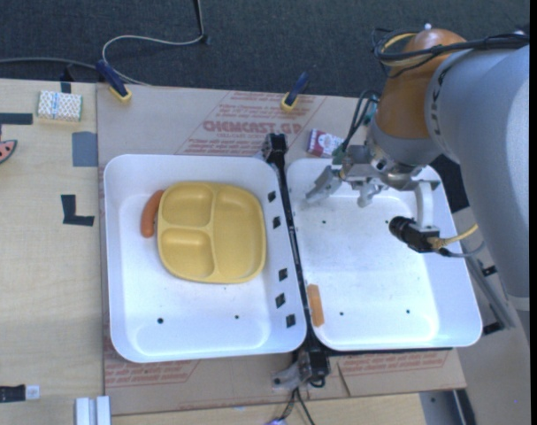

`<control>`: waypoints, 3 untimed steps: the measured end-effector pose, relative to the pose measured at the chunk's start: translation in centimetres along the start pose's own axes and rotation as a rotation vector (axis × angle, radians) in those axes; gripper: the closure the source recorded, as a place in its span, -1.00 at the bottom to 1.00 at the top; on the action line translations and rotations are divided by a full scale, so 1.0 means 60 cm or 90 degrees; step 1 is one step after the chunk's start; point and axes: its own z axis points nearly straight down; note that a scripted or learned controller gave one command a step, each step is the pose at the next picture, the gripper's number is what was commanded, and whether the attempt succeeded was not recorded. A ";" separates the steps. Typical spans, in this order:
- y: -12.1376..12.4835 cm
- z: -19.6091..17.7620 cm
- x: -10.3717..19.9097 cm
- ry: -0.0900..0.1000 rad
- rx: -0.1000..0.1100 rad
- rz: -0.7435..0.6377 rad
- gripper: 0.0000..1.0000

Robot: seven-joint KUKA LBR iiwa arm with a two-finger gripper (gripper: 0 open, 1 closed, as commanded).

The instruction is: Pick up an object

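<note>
Hanging over the far side of the right bin (445,326), the gripper (343,189) has its fingers apart with nothing between them. The small orange stick (315,305) lies at this bin's near left edge. Next it must travel there and drop down.

Yellow divided plate (211,231) flat in left bin, orange sausage (149,213) touching its left edge — small carrot (315,305) right

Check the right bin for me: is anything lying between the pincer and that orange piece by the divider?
Nothing visible does. The pincer is over the top of the right bin; the orange piece lies at that bin's lower left edge beside the divider, with bare white floor between them. The yellow plate sits apart in the left bin.
</note>
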 end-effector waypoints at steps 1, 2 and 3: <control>-0.047 0.002 0.049 0.000 0.002 0.000 -1.00; 0.090 0.002 0.081 0.000 0.001 0.000 -1.00; 0.091 -0.015 0.082 -0.002 0.002 -0.001 1.00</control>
